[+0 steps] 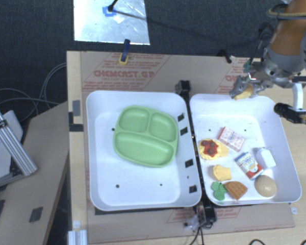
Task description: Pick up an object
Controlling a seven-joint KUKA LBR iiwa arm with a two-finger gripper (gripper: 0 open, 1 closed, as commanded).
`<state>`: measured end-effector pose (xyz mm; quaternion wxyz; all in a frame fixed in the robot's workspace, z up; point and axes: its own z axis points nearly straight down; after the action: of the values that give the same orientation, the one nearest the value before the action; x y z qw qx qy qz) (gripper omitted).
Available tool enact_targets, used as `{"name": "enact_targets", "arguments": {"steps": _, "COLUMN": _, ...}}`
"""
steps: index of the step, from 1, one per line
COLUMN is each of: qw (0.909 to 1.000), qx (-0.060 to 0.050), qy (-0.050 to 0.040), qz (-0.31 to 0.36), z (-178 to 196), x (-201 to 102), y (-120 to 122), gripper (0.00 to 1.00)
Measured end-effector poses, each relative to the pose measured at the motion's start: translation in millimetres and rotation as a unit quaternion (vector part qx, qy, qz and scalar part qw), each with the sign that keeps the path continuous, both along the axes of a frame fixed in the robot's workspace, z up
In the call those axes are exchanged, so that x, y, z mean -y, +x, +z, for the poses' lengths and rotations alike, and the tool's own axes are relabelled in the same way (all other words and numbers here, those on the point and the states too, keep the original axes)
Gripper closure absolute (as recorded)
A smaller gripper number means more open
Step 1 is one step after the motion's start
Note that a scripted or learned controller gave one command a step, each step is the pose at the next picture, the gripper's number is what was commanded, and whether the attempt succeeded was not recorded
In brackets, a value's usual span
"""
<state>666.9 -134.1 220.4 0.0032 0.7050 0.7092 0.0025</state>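
Note:
My gripper (243, 89) hangs above the far edge of the right bin (283, 137), raised off the floor of the bin. A small yellow object (244, 93) sits between its fingers, and the fingers are shut on it. Below, in the right bin, lie several toy foods: a pink and white packet (231, 138), a yellow disc with red topping (212, 148), a small carton (247, 165), a yellow wedge (222, 173), a green piece (219, 190), a brown waffle (236, 190) and a beige ball (265, 186).
The left bin (99, 137) holds a green divided plate (145, 136). A black divider with clips (189, 137) runs between the bins. A silver sheet (111, 14) lies on the dark floor beyond the bench.

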Motion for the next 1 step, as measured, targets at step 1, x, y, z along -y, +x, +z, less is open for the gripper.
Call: {"name": "enact_targets", "arguments": {"steps": 1, "qw": 1.0, "qx": -0.003, "qy": 0.0003, "qz": 0.0, "z": 4.2, "x": -0.2, "y": 0.8, "gripper": 1.0}}
